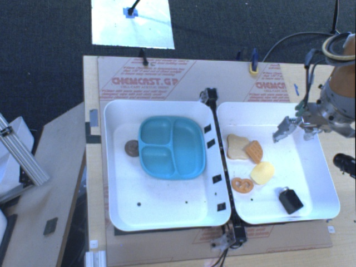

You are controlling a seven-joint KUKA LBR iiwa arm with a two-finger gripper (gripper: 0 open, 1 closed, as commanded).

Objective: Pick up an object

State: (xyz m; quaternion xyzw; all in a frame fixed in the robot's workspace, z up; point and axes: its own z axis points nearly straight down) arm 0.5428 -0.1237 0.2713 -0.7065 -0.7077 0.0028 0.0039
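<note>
Food pieces in the right-hand bin
Bread slice (pixel 237 147) touching an orange wedge (pixel 255 151); yellow lump (pixel 262 173), pretzel (pixel 242 184), black block (pixel 290 200) lower right.

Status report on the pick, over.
Gripper above right bin, holding nothing. Bread slice, pretzel, black block untouched. Path clear.

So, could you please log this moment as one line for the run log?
gripper: over right white bin, upper right | holding: nothing seen | black rectangular block: bin floor | blue plastic divided plate: left bin
</note>
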